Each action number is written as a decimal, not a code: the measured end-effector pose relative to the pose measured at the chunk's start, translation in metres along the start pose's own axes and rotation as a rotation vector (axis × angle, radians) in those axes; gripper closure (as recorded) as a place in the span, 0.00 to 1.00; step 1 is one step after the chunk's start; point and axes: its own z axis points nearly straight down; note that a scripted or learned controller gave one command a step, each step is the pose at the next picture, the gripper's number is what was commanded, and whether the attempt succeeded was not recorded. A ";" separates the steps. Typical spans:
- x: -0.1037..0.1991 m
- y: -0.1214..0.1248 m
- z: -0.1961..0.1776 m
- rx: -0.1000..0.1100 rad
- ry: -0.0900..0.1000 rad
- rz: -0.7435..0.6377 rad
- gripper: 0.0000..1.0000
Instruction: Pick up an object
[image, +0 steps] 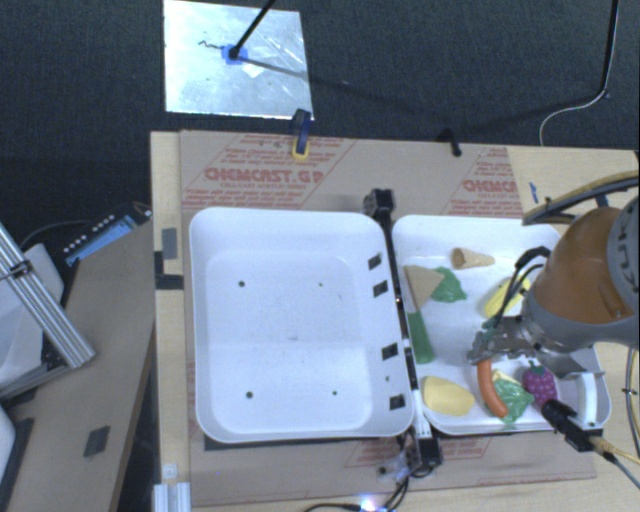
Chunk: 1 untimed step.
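Note:
The right bin (470, 225) holds several toy foods. A tan cone (472, 259) lies at the back, with a tan and green wedge (435, 284) in front of it. A yellow banana (499, 297) is partly hidden by the arm. A green stick (419, 338) lies along the bin's left wall and a yellow lemon-like piece (448, 397) sits at the front left. An orange carrot (489, 387) with green leaves and purple grapes (540, 382) lie at the front. My gripper (492, 347) hangs low just above the carrot's upper end.
The left bin (290, 215) stands beside the right one, with black clips along the shared wall. The arm's orange band (585, 275) covers the right bin's right side. A yellow clamp (300, 147) sits on the cardboard behind the bins.

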 end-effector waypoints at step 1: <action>0.063 0.084 -0.090 -0.010 0.000 -0.010 1.00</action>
